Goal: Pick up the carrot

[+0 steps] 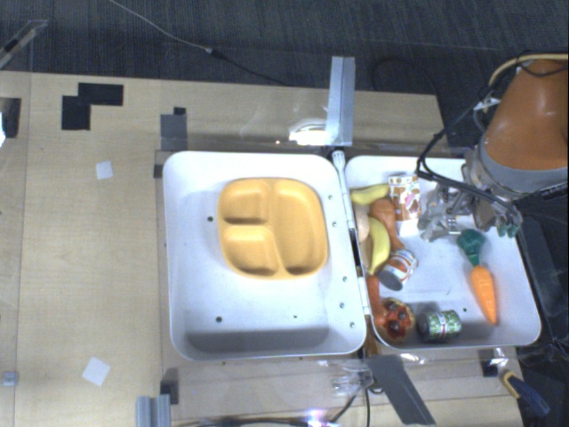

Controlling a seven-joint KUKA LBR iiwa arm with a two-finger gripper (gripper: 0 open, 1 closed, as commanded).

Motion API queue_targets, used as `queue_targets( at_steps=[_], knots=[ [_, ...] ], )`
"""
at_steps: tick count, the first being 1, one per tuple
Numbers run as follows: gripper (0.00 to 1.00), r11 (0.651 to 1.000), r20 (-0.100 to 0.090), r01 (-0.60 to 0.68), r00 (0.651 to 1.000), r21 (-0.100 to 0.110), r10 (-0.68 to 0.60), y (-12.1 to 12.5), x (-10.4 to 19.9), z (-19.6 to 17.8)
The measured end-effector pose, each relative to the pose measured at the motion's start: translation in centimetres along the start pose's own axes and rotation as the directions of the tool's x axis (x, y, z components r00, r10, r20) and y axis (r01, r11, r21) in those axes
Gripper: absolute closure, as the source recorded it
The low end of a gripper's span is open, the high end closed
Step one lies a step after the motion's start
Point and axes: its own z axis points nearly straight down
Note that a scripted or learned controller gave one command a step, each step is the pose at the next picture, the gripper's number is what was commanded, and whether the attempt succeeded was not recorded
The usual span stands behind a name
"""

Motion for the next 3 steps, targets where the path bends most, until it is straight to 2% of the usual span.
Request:
queue_targets(
  at_steps=[1,2,3],
  knots=[
    [0.0,0.985,0.008,0.173,0.985,0.004,-0.173,-6.3,0.7,10.1],
    [0.0,0.98,0.005,0.201,0.98,0.006,-0.201,-8.9,6.8,10.0],
    [1.0,0.978,0.015,0.209,0.978,0.012,-0.209,-8.8,6.3,8.8]
  ],
)
